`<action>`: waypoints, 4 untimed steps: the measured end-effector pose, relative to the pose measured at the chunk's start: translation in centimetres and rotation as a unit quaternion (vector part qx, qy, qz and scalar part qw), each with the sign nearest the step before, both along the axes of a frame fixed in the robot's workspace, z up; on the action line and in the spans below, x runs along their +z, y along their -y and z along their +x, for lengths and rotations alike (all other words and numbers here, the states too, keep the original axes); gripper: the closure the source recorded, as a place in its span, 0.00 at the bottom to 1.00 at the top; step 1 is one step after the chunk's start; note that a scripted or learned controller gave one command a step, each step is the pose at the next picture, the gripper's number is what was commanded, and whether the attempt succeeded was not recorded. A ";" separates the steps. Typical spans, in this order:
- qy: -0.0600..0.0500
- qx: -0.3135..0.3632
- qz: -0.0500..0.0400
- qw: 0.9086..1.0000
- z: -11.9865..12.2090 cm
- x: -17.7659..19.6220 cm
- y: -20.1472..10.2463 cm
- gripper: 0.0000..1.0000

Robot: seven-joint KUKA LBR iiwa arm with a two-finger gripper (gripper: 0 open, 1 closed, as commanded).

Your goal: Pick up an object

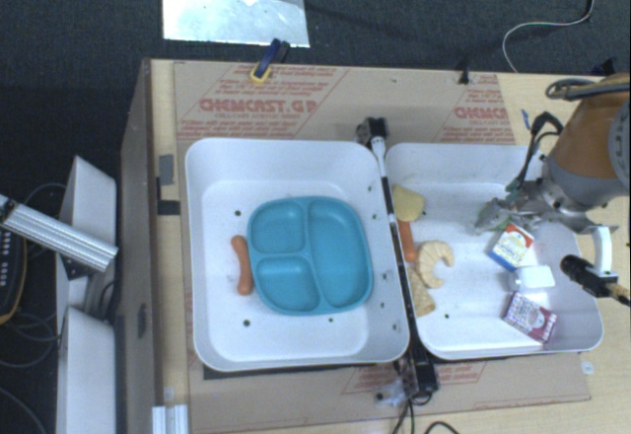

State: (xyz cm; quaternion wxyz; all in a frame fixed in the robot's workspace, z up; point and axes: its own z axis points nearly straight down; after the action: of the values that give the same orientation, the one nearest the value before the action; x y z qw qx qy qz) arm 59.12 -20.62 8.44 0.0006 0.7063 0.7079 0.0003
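Nearest the camera, a maroon packet [529, 317] lies untouched in the right bin [463, 348]. Nothing has been lifted; the tool [508, 210] hovers near a small carton [512, 247], its state cannot be told.

**Grey arm with orange band, dark cabling at the wrist**

The KUKA iiwa arm [592, 151] shows a rounded, smooth shell: a broad orange band sits above a pale grey wrist segment with a soft sheen. A thin black cable [537, 131] loops along the wrist's outer side. Below the grey housing, the gripper [503, 212] is made of darker grey metal parts, angular and narrow beside the bulky casing. Its finer details are too small to make out.
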 end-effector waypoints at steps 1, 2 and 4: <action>0.000 0.000 0.000 1.000 -5.7 0.0 0.0 0.00; 0.002 0.000 0.000 1.000 -5.5 1.1 0.0 1.00; 0.000 0.000 0.001 1.000 -8.6 0.0 -6.0 0.00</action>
State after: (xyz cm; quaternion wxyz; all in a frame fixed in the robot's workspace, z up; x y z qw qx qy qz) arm 50.50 -14.58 8.41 0.0001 0.7061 0.7081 0.0004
